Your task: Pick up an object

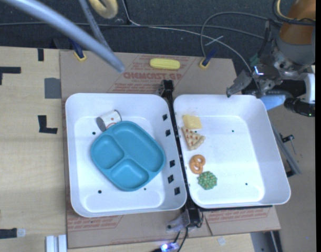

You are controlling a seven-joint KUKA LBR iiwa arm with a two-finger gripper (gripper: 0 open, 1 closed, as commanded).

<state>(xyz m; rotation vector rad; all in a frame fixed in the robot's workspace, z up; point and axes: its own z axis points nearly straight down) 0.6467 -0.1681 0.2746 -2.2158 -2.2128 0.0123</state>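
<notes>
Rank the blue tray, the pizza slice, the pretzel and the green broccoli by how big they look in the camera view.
1. blue tray, largest by far
2. pizza slice
3. pretzel and green broccoli, which look about alike

Both white bins (76,156) look like smooth moulded plastic with a soft sheen. The blue divided tray (127,155) is plastic too, slightly glossy along its ridges. Under them lies a sheet of matt brown cardboard (142,75), printed in red, on a pale wood-look surface (23,156). The yellow banana (164,63) reads as shiny plastic, and the green ball (207,180) looks rough and bumpy.
</notes>
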